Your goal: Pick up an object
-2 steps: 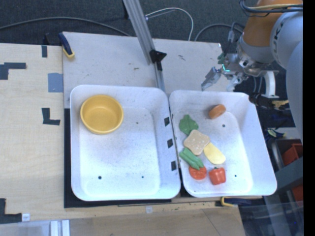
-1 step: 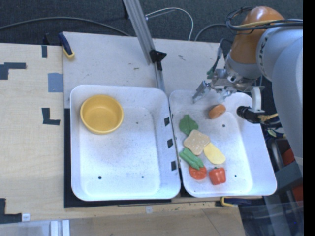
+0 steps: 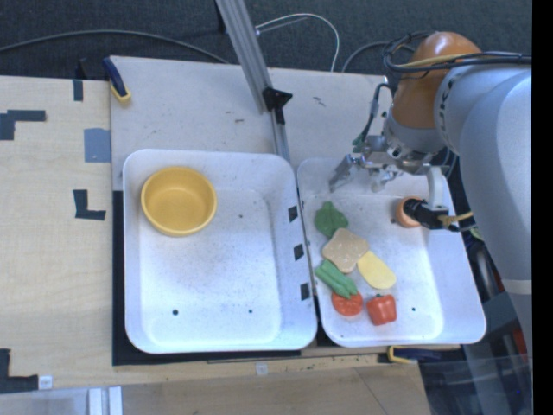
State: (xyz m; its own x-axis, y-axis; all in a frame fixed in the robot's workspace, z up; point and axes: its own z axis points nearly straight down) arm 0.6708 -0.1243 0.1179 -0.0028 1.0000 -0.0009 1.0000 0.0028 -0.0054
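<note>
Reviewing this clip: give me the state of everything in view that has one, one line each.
yellow bowl: upright, nothing in it, far-left corner of the left bin.
right bin: holds the toy food, clustered near its left side.
slice of bread: lying flat, resting partly on the green pieces.
red pepper: lying loose, beside the tomato.
gripper: above the right bin's far edge, holding nothing visible.

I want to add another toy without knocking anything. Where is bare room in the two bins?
The left bin is bare apart from the yellow bowl in its far left corner. In the right bin, the strip right of the toy food pile is free. That pile, near the divider, is crowded.
</note>
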